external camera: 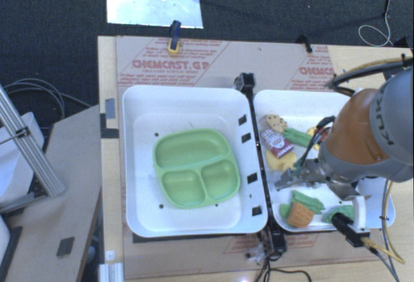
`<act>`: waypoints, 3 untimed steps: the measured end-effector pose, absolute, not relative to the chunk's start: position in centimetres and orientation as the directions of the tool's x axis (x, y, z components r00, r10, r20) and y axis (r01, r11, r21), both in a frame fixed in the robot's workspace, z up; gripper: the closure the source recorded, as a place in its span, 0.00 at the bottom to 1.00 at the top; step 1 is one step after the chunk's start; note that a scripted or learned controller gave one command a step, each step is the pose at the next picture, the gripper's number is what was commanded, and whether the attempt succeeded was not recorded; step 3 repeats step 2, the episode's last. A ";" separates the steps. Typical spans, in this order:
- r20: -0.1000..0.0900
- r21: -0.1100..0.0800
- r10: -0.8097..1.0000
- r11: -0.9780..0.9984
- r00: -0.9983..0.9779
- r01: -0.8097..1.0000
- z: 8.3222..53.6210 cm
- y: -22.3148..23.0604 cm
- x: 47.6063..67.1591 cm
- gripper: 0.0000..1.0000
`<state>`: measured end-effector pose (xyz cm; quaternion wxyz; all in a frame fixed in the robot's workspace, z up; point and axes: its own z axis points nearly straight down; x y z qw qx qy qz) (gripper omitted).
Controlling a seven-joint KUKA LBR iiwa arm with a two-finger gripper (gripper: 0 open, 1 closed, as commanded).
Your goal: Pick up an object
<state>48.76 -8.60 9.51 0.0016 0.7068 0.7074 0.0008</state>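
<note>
Two white bins sit side by side on the bench. Left bin (139,145) holds a green tray (196,167) with three compartments, lying flat near the middle, slightly rotated. Right bin (304,101) holds a clutter of small items. A cookie (275,123) with dark chips lies near the top left of that bin. Just below it is a red-and-white packet (272,140), touching or overlapping a yellow block (282,159). A green piece (297,137) lies just right of the packet. Near the front edge: an orange-tan ridged item (299,213), a green bean-like piece (306,199) just above it, and another green item (339,213) to the right, partly behind the arm.

The arm (362,135) comes in from the right, orange band over the right bin. The gripper (289,176) hangs low in the right bin, pointing left, tips just below the yellow block and above the green bean piece. The fingers look close together at the tips; nothing is visible between them. Whether the tips touch the bin floor or the block can't be told.

Black clips run along the divider between bins.
</note>
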 end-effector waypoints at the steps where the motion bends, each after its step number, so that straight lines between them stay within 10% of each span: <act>1: -0.004 0.007 1.000 -0.001 0.001 1.000 8.5 -13.8 54.4 0.00; 3: -0.001 0.002 1.000 0.001 -0.001 1.000 8.4 -13.6 54.2 0.00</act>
